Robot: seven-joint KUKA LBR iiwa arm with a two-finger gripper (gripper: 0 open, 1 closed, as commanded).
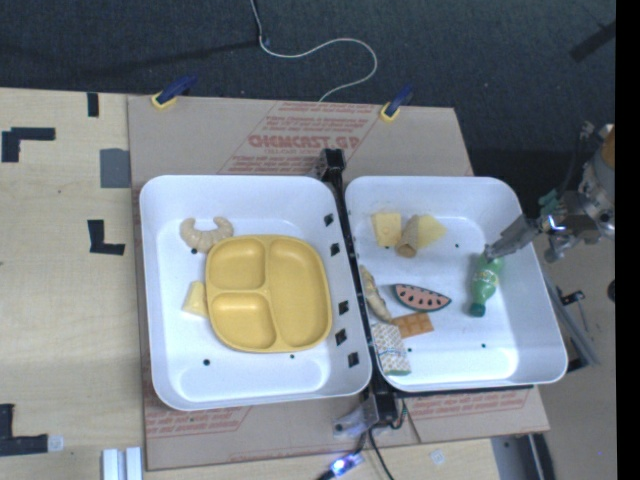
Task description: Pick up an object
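Approach was the step in hand: the gripper point(497, 249) hovered just above the green bottle point(484, 288) lying in the right bin point(530, 363), finger state impossible to tell, so descent and closing seemingly came next.

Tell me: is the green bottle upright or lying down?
Lying down. The green bottle rests on its side on the right bin's floor, cap end toward the near edge, just below the pincer.

At the right edge, a pale grey, rounded metal wrist housing point(603, 173) is seen. Dark cables and small black fittings are carried below it, and a slim grey metal finger point(512, 236) is attached.
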